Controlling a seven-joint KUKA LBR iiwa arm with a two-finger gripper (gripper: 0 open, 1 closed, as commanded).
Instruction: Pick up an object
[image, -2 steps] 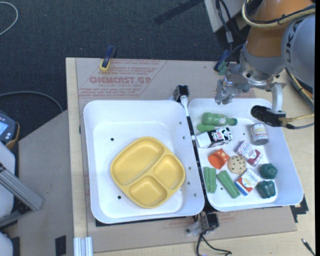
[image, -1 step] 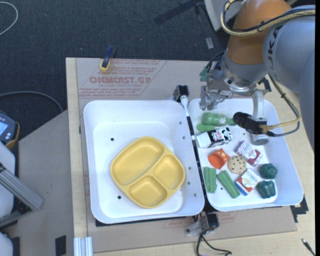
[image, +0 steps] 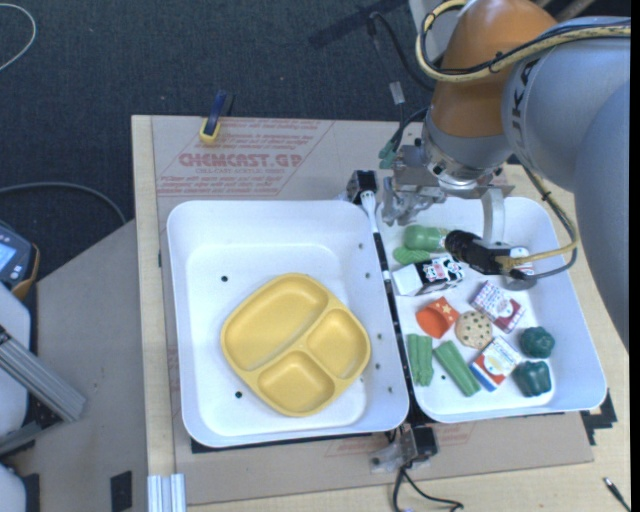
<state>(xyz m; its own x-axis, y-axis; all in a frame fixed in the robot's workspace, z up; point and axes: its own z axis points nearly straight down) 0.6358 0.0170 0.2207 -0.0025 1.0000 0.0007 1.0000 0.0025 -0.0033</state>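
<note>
My gripper (image: 403, 208) hangs over the far left corner of the right bin (image: 575, 300), just behind a light green toy vegetable (image: 425, 238). A black-and-white carton (image: 436, 272) lies in front of that. Nearer the front lie an orange-red piece (image: 436, 320), a round cookie (image: 472, 328), a pink-and-white packet (image: 497, 303), two dark green peppers (image: 537, 342) (image: 532, 378), two long green pieces (image: 419, 358) (image: 456, 368) and a red, white and blue box (image: 495, 365). I see nothing held in the gripper.
The left bin (image: 190, 300) holds a yellow divided plate (image: 295, 343). The wall between the two bins (image: 383, 290) runs just left of the gripper. A blue-and-yellow clip (image: 213, 118) sits on the board behind the bins.
</note>
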